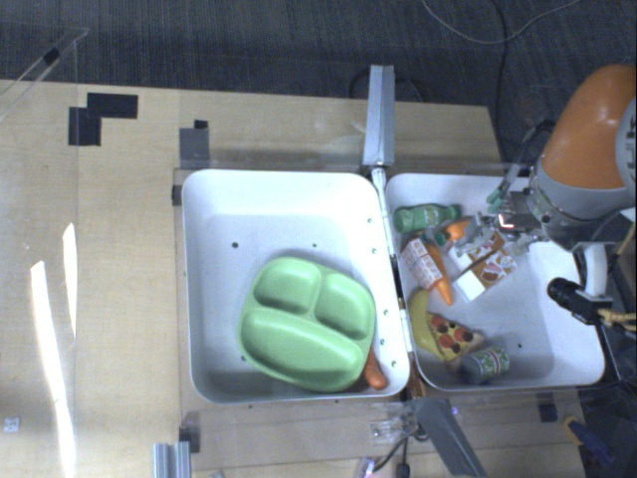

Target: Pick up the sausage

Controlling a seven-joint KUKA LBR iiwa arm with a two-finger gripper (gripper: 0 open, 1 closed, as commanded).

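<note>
A reddish-orange, sausage-like piece (374,373) lies in the front right corner of the left bin (214,267), partly tucked under the edge of the green divided plate (309,323). My gripper (505,224) hangs over the back middle of the right bin (572,352), far from that piece. It sits low above a brown-and-white packet (490,265) and beside a small orange item (456,231).
The right bin also holds a green bottle (428,215), a striped packet (421,263), a carrot (442,287), a banana (426,329), a pizza slice (456,335) and a can (485,363). A metal post (378,118) stands behind the divide between the bins.
</note>
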